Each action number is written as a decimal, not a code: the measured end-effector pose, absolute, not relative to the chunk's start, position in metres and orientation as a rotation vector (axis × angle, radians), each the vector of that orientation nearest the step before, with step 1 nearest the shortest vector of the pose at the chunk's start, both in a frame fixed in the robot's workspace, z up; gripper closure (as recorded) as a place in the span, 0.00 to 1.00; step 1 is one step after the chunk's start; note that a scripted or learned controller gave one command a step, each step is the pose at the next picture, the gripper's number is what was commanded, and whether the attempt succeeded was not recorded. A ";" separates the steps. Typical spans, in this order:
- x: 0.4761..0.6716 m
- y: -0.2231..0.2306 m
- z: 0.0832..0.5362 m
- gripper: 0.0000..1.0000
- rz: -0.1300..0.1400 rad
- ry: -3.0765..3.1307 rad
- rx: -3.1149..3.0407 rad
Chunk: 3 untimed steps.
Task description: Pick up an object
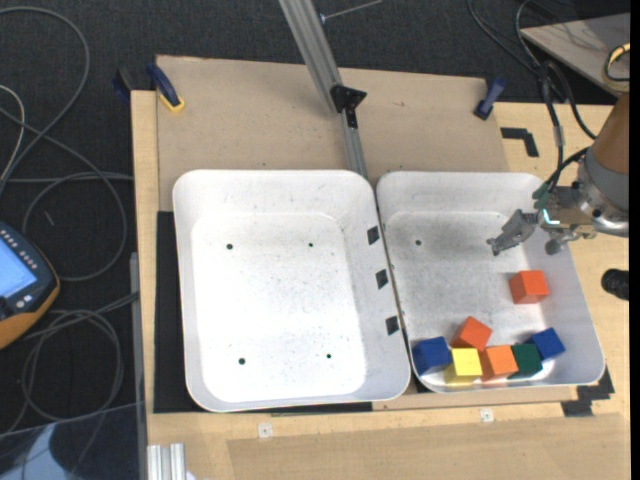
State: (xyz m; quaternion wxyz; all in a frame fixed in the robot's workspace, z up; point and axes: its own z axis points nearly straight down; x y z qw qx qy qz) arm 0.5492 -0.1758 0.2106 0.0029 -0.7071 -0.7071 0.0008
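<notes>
Yellow block in right bin corner, lone orange block just below hand, fingers apart, holding nothing

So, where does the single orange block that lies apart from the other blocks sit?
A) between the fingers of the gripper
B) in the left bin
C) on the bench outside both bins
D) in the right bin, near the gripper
D: the lone orange block lies on the floor of the right bin, just below the gripper in the camera view, apart from the cluster of blocks at the bin's near edge.
</notes>
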 end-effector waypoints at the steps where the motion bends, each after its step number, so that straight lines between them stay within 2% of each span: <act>1: 0.550 -0.176 0.212 0.00 0.000 -2.220 -2.219; 2: 0.542 -0.176 0.167 0.00 0.004 -2.216 -2.217; 3: 0.545 -0.166 0.111 0.00 0.004 -2.217 -2.215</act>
